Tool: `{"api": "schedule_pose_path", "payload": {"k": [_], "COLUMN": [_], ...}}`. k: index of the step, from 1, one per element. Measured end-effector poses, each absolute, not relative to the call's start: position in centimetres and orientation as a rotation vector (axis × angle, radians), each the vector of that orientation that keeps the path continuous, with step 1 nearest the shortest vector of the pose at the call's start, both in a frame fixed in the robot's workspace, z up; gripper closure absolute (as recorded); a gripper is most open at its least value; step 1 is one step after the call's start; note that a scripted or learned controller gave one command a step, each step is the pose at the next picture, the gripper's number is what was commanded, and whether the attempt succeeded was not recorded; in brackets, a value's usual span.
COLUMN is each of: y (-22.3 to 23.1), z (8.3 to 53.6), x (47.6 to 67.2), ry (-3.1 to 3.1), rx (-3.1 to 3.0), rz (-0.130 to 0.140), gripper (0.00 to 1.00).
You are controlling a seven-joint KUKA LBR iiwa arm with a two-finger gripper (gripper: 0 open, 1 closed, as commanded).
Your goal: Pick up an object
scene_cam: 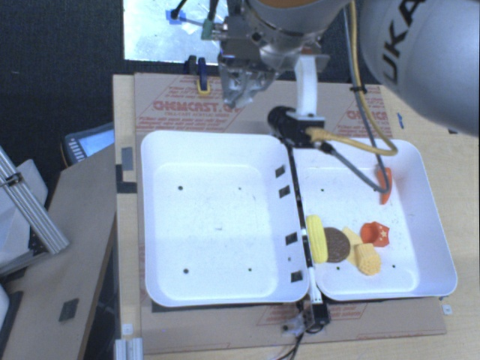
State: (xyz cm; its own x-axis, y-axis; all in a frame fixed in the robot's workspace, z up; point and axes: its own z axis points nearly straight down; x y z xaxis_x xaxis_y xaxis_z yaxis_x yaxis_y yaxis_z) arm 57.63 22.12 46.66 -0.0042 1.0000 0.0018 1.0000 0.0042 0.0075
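While parked high above the left bin's (214, 216) far rim, well apart from anything to grasp: hand (241, 88), grip state impossible to tell (fingers too blurred). Candidate objects clustered in the right bin (420, 201) near the divider, touching one another: yellow corn cob (315, 238), brown disc (336, 244), yellow block (367, 259), red piece (376, 233). Orange carrot (385, 184) apart, likely the easiest isolated pick.

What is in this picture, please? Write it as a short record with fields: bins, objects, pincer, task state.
left bin: white, shallow
right bin: holds all objects listed
objects: corn cob, brown disc, yellow piece, red piece, orange carrot-like piece
pincer: above the bench behind the left bin, nothing seen between its fingers
task state: no object picked up yet
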Motion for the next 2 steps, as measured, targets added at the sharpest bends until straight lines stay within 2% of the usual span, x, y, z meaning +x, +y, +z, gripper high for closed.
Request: {"api": "schedule_pose_path", "payload": {"k": [1,2], "y": [23.5,23.4], "z": [53.3,53.2], "x": [56.2,53.0], "ry": [2.226,2.228], "rx": [2.213,2.215], "rz": [0.013,0.002], "gripper": [1.00,1.00]}}
